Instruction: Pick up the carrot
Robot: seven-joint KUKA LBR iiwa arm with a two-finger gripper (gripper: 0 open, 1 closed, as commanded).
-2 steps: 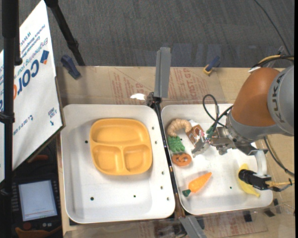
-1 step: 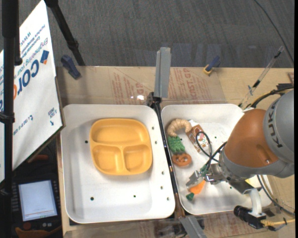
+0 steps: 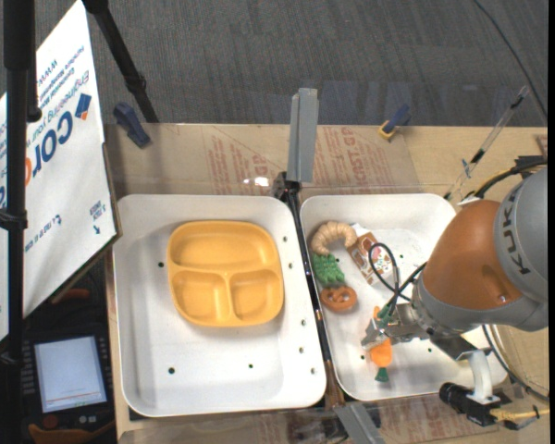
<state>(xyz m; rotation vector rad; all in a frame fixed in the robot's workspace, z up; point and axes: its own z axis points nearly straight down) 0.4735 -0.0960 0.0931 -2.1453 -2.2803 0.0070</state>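
Two bins (image 3: pixel 129 340): plate (image 3: pixel 226 273), carrot (image 3: pixel 381 353)

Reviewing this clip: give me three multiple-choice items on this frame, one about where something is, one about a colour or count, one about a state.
1. Where is the carrot?
A. On the yellow plate
B. In the right bin, near its front edge
C. On the bench behind the bins

2. How many compartments does the yellow plate have?
A. Two
B. Three
C. Five

3. What is on the plate?
A. Nothing
B. The pretzel
C. The croissant

Key: 1 B, the carrot lies in the right bin just under the gripper. 2 B, one wide section and two smaller ones. 3 A, the pretzel and croissant lie in the right bin, while the plate sits bare in the left bin.
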